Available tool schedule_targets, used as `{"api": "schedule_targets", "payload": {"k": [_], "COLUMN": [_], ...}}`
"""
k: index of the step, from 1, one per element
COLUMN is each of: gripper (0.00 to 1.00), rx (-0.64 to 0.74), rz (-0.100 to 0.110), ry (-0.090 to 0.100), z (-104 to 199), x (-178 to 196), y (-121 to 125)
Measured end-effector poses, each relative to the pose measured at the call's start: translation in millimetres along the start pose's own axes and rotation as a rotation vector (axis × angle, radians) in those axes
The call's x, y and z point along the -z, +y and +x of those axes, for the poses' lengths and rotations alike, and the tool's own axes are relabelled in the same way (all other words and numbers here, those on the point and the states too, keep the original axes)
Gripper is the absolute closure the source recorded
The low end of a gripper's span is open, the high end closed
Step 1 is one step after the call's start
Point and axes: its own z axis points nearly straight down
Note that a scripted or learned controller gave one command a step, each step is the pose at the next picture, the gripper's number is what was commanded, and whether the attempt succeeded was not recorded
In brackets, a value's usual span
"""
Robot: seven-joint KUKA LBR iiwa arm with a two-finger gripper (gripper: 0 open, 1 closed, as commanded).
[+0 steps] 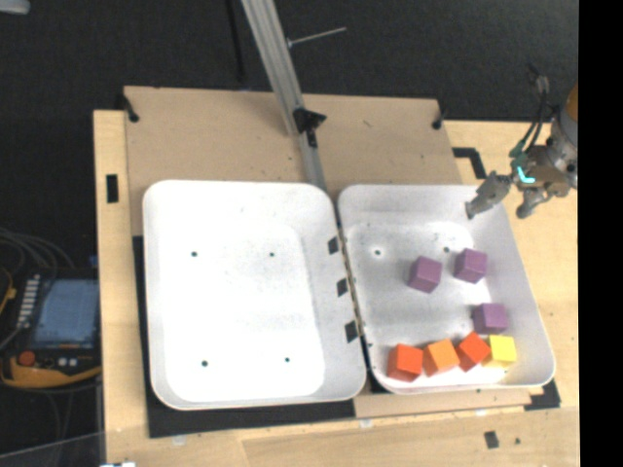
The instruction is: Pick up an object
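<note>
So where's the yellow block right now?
The yellow block sits in the right bin, at its near right corner, ending the row beside an orange block.

Blocks I can pick from, all in the right bin [389, 212]

I see three purple cubes [424, 273] mid-bin; two orange [406, 361], one red [474, 349], one yellow [502, 348] line its near edge.

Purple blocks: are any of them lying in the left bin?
No. All three purple blocks lie in the right bin, above the row of orange and yellow blocks along its near edge.
</note>
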Motion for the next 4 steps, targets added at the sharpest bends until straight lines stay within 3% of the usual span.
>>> {"api": "schedule_targets", "payload": {"k": [1,2,3,4], "gripper": [0.00,0.00,0.00,0.00], "rx": [0.002,-0.002,-0.004,-0.002], "rz": [-0.003,0.000,0.001,-0.013], "ry": [-0.002,-0.001,-0.001,-0.004], "z": [-0.1,-0.4,-3.3,-5.8], "x": [2.4,-42.1,-95.4,-137.7], "y": [0.6,-6.5,2.9,2.4]}}
